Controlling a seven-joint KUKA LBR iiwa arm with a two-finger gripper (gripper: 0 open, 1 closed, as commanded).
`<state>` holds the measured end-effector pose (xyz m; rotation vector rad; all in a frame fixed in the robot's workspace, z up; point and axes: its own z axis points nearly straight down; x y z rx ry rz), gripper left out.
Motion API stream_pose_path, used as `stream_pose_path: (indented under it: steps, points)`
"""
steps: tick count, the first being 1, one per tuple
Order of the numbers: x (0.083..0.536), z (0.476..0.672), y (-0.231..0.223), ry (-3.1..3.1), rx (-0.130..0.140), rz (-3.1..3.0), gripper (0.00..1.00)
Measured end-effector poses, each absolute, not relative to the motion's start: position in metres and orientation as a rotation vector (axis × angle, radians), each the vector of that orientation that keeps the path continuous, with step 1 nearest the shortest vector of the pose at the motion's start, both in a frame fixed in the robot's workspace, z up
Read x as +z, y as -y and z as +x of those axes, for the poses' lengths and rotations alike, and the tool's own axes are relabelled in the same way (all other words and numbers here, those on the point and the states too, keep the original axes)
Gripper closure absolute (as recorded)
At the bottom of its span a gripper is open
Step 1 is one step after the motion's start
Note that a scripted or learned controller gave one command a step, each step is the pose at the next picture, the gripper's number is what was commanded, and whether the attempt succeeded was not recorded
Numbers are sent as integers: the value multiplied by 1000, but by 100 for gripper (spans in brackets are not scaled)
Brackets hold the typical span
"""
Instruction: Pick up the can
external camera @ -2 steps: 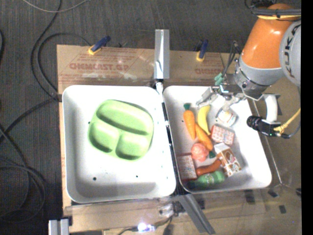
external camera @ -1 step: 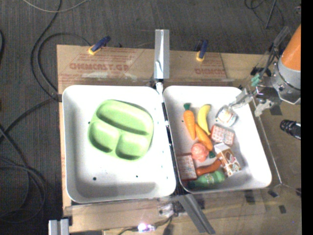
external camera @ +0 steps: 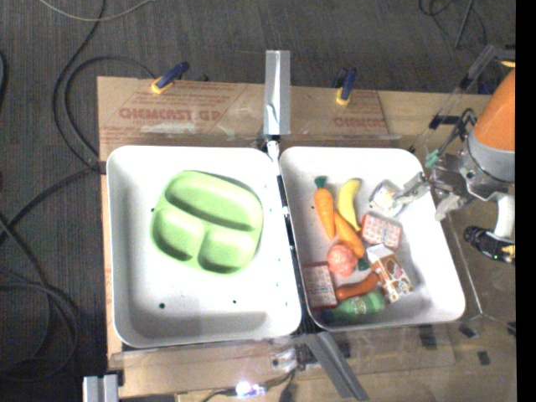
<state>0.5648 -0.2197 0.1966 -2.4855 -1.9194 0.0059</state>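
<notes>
Green moulded tray [external camera: 208, 222] in left bin [external camera: 126, 308]. Right bin [external camera: 444, 300]: carrot [external camera: 324, 207], banana [external camera: 347, 199], small boxes [external camera: 381, 230]. Silvery can [external camera: 383, 197] at upper right of pile, touching gripper [external camera: 410, 189]. Fingers: open or closed, cannot tell.

Grey arm [external camera: 490, 153] with orange band reaching in from right, fingers [external camera: 408, 189] angled down-left

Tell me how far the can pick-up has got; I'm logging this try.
Done: nothing visibly. The small dark red can lies in the right white bin beside the round red tomato toy. In hand: the end effector hangs over that bin's far side, apart from the can. Left: reaching, grasping, lifting.
</notes>
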Motion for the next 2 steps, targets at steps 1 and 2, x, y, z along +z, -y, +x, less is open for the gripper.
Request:
stream_pose_path:
  steps: [1, 2]
  points:
    - [97, 575, 209, 1922, -4, -2487, 0]
    - [96, 522, 168, 1922, -22, -2515, 0]
